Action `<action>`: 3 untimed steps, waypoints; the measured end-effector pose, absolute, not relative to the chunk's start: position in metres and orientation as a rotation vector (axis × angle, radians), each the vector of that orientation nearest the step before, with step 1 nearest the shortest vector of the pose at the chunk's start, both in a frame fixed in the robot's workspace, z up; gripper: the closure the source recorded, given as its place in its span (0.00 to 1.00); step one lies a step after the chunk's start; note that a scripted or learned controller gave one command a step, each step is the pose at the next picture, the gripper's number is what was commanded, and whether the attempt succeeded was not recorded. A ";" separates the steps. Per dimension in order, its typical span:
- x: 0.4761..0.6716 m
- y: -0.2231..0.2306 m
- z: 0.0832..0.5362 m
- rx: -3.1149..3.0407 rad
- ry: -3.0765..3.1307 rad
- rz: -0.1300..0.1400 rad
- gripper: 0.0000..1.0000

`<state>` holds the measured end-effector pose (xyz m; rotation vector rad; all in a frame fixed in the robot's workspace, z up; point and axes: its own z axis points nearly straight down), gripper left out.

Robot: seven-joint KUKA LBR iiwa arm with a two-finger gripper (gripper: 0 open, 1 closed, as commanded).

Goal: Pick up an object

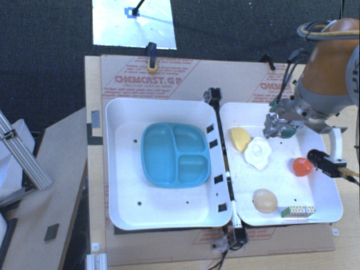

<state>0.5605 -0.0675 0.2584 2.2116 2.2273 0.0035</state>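
Note:
My gripper [274, 128] hangs over the far middle of the right bin [326, 210], just beyond the white fried egg [258, 153]. A small teal-green thing [289, 131] shows right beside the gripper, and whether it is held is unclear. Left of the egg lies a yellow piece [240, 138]. A red tomato [302, 166] sits toward the bin's right side. Near the front edge are a tan roll [265, 200] and a small green and yellow box [298, 211].
The left bin [121, 201] holds a blue divided plate [174, 154]. A black divider strip [220, 156] runs between the two bins. The bins rest on a cardboard sheet [169, 77] on the bench.

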 end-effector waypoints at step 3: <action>0.584 0.103 0.224 2.211 2.232 0.004 1.00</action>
